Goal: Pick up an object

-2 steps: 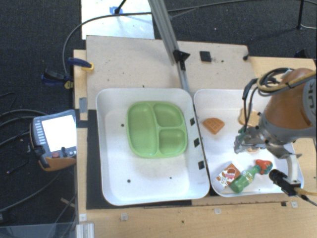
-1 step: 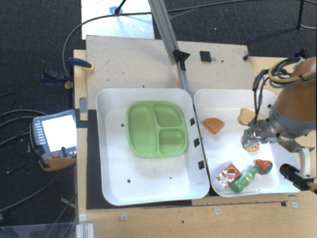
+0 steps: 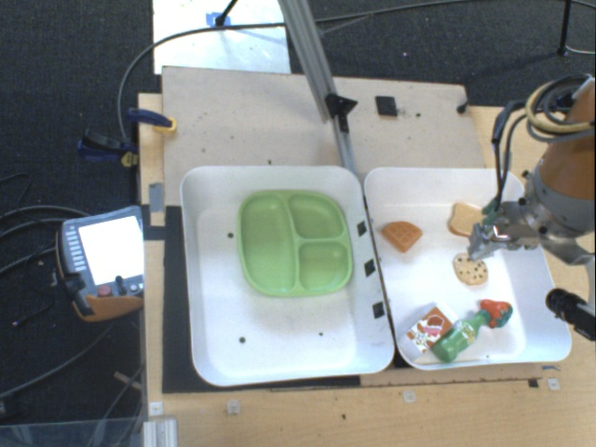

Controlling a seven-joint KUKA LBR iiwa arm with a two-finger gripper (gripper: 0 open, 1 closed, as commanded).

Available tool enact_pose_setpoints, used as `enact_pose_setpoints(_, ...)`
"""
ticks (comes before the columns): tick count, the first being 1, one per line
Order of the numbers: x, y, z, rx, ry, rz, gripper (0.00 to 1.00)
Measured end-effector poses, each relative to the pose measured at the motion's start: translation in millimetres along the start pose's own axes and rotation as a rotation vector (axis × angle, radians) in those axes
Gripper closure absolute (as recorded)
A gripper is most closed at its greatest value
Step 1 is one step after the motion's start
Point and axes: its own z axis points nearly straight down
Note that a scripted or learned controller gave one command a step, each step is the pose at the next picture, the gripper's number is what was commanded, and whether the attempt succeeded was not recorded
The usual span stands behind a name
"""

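Camera view: pincer [image 3: 484, 240] seen poised just above cookie [image 3: 471, 270] in right bin [image 3: 559, 347]; grip state cannot be told.

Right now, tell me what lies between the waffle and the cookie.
Bare white bin floor separates the waffle from the cookie in the camera view.

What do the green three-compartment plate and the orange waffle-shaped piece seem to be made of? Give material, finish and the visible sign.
Green three-compartment plate: looks like moulded plastic, smooth with a soft sheen; even colour, rounded dividers.
Orange waffle-shaped piece: probably toy plastic or rubber, matte; flat uniform orange with a faint grid, though the view is too small to be sure.
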Motion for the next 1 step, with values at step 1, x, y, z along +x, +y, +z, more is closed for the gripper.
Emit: enact_pose_setpoints(1, 46.5, 14.8, 12.9, 0.004, 0.001, -0.003, 1.00)
